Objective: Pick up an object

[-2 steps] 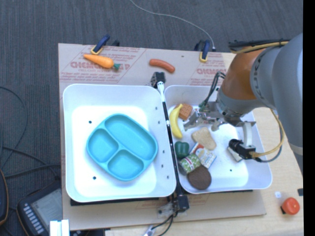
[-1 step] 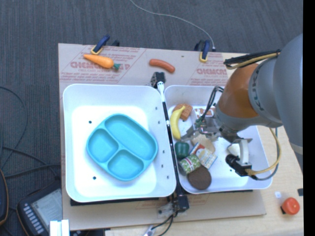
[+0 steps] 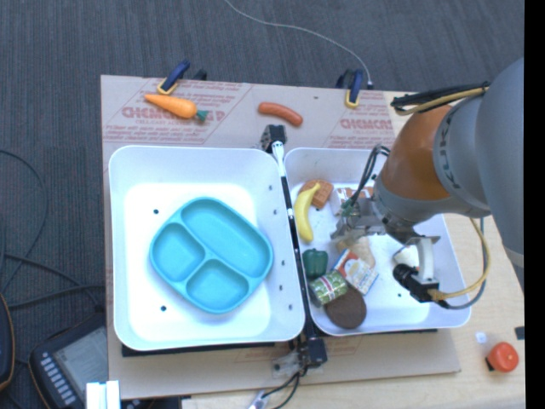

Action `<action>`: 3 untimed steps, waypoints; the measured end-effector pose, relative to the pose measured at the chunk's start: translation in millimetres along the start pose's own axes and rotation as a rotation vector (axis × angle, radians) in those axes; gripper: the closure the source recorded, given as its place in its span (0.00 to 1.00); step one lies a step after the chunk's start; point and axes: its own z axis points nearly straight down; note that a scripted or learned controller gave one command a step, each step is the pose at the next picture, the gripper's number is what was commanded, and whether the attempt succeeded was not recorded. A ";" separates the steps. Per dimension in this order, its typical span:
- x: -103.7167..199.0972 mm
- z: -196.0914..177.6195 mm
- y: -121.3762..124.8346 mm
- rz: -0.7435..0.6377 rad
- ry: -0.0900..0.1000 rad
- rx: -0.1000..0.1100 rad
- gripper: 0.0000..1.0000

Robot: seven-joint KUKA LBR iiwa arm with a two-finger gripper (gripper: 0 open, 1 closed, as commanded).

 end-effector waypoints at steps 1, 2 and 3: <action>0.1 0.4 -0.3 0.000 0.000 0.001 0.00; -1.3 10.9 -38.1 -0.001 0.000 0.002 0.00; -1.9 -0.2 -36.8 0.000 0.000 0.000 1.00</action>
